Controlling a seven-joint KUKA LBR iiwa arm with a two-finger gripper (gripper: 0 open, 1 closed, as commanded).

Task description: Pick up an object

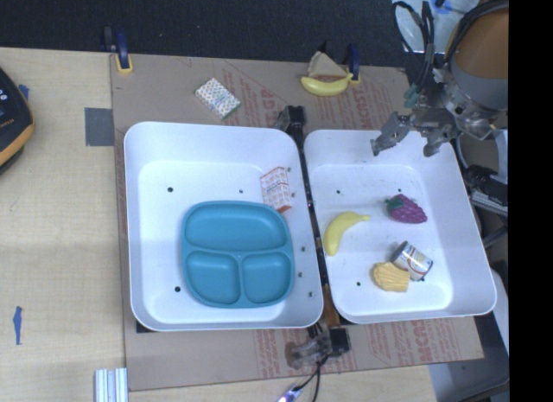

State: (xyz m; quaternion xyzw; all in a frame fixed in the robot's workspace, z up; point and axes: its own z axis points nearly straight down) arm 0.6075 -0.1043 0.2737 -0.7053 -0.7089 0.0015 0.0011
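**Q:** Bench layout, seen from above: what do you have to work with?

**A:** You have 2 white bins side by side on a cardboard sheet. The left bin (147,219) carries a blue divided plate (237,252) at its centre and a small red-and-white packet (276,188) near its right wall. The right bin (467,271) carries 4 candidates: a yellow banana (340,229) near its left wall, a purple grape bunch (405,209) at its centre, and a yellow chip-like piece (390,277) touching a silver wrapped item (415,260) toward the near edge.

**Q:** And the gripper?

**A:** The gripper (406,136) hovers at the right bin's far edge, fingers spread apart, with nothing between them.

**Q:** Which step is this?

**A:** You are judged to be at the approach; no object is grasped yet. The next move calls for travelling inward from the far edge, centring over 1 item, probably the isolated grape bunch, then descending and closing.
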